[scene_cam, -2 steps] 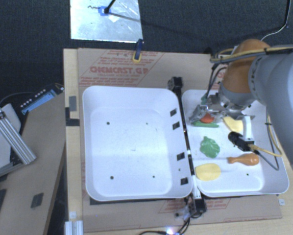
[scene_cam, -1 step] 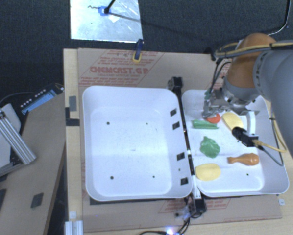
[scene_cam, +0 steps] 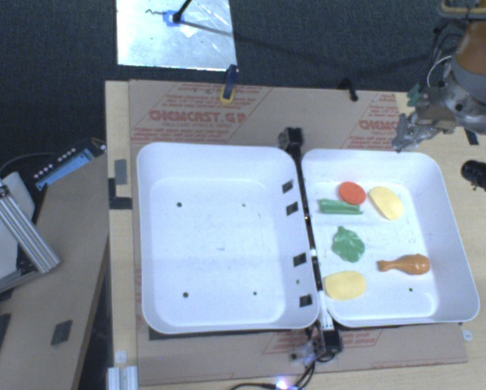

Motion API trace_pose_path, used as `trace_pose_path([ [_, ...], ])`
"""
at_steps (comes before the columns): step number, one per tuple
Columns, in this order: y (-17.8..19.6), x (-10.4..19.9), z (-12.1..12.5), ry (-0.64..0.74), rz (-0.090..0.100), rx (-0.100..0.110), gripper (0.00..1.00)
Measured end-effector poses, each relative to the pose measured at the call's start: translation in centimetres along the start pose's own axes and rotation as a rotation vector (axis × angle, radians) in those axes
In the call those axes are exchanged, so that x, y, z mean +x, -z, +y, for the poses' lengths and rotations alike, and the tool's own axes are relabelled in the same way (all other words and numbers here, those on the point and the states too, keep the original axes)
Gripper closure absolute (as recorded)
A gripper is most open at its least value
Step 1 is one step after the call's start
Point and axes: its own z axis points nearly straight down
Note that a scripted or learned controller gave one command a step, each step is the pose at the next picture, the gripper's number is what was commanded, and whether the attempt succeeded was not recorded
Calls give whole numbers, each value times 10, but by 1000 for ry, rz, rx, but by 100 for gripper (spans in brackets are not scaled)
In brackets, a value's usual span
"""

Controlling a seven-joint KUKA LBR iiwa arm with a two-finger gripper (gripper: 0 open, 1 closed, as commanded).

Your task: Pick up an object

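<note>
Six small smooth plastic toy foods (scene_cam: pixel 350 244) lying in the right white bin (scene_cam: pixel 450 234): round, flat, bumpy, long shapes. Gripper (scene_cam: pixel 407 136) up over the bin's far corner, touching nothing. Open or shut: cannot tell.

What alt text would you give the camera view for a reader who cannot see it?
The robot's hand hovers above the far edge of the right bin, which holds six toy foods: a red tomato, green bean, green leaf, two yellow pieces and a brown drumstick. The left bin sits beside it.
</note>
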Motion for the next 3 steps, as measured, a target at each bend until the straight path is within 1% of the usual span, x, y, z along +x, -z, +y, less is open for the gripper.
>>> trace_pose_path([
  [1,136,44,52,8,2,-5,100],
  [2,141,79,-28,6,6,16,100],
  [3,185,96,55,5,2,6,100],
])
